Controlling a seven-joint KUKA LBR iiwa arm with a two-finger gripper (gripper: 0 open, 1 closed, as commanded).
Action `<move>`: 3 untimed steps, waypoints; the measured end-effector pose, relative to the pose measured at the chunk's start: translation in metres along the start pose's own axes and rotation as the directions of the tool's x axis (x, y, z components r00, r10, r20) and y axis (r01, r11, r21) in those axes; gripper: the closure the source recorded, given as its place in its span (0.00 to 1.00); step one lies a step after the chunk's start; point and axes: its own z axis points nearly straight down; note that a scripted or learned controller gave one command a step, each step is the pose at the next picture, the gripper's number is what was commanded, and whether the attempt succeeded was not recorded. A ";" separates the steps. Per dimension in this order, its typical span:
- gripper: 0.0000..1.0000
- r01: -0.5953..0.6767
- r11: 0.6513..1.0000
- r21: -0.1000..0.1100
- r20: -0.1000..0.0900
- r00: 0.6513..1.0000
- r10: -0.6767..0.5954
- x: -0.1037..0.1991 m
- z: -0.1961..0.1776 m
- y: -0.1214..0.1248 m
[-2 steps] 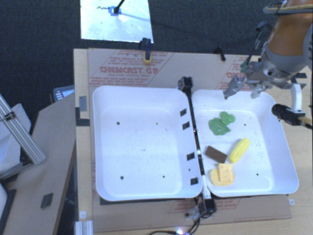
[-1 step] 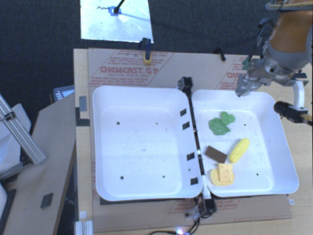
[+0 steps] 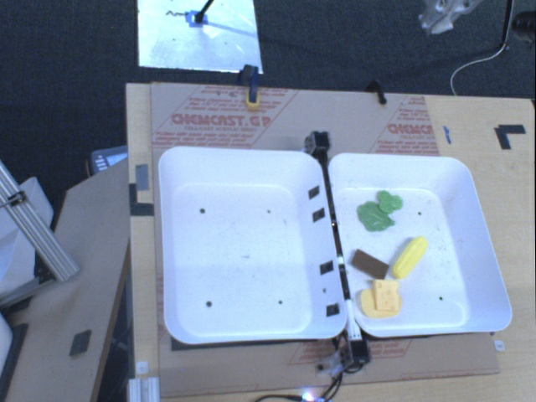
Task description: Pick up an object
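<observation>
- Objects for picking all lie in the right bin (image 3: 469, 199): a green leafy piece (image 3: 378, 211), a yellow banana-like piece (image 3: 409, 257), a brown block (image 3: 369, 264) and a yellow cheese-like wedge (image 3: 382, 298).
- End effector (image 3: 442, 7) is at the upper right of the view, well apart from both bins and above the dark floor beyond the worktop (image 3: 142, 249); nothing is seen in it, and the view is too blurred there to say whether it is released or clenched.
- Left bin (image 3: 180, 174) is a shallow white tray beside the right one, their inner walls touching along a row of dark clips.
- Risk, as a judgement: the brown block, banana-like piece and wedge sit near each other (the block just beside the banana-like piece), so a descent on one may nudge a neighbour or close on two at once.
- Risk: the block and wedge lie near the right bin's inner wall, so the end effector might strike the wall or the clips.
- Risk: the flat green piece may offer little height, so a closing grip could slip over it.
</observation>
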 end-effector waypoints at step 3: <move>1.00 -0.009 1.000 0.003 0.001 1.000 0.009 0.019 0.008 -0.001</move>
